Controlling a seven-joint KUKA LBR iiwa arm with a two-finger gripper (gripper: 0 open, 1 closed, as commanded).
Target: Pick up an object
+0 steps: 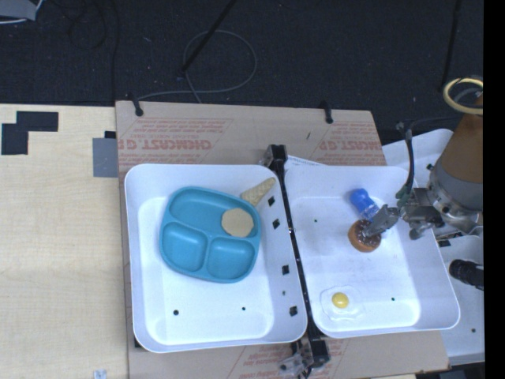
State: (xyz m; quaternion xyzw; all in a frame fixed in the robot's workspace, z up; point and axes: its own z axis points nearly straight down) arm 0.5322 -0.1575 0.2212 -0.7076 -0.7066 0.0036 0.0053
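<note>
A: What's hard to make out?

B: The tool (377,226). Its dark fingers lie over a brown donut (364,237) in the right bin (430,310), and I cannot tell whether they are spread or closed, or gripping it. The arm (465,164) is cut off at the right edge.

A: And the pose?

B: It reaches in low from the right, wrist pointing left. A blue bottle (361,200) sits just beside the tool, a fried egg (341,302) well apart near the front.

A: The left bin (150,322)?

B: A blue tray (207,235) with a tan disc (237,223) on it; a tan wedge (259,190) behind.
</note>
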